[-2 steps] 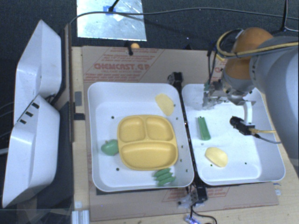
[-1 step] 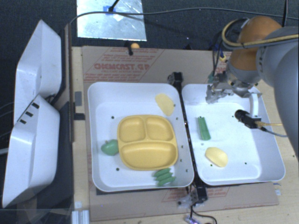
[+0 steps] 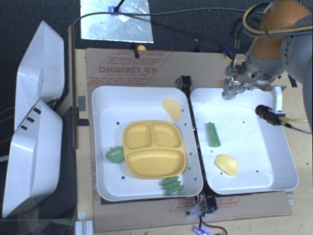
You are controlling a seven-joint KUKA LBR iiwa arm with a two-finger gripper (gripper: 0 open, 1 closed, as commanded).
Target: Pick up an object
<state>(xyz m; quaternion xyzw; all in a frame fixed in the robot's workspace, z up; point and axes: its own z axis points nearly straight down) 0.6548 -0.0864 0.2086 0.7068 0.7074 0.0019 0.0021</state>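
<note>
My gripper (image 3: 231,91) hangs over the far edge of the right bin (image 3: 279,180), with nothing seen between its fingers. Below it in that bin lie a green stick-shaped piece (image 3: 213,134) and a pale yellow lemon-like piece (image 3: 227,164). The left bin (image 3: 105,111) holds a yellow divided plate (image 3: 154,148), a pale yellow oval piece (image 3: 172,108) near its far right corner, a green leafy piece (image 3: 115,154) left of the plate, and green pea pods (image 3: 171,184) at the front.
A black divider (image 3: 191,126) runs between the two bins. White machine housings (image 3: 34,121) stand at the left. A shiny metal sheet (image 3: 116,12) lies beyond the bench. Cardboard (image 3: 132,67) underlies the bins.
</note>
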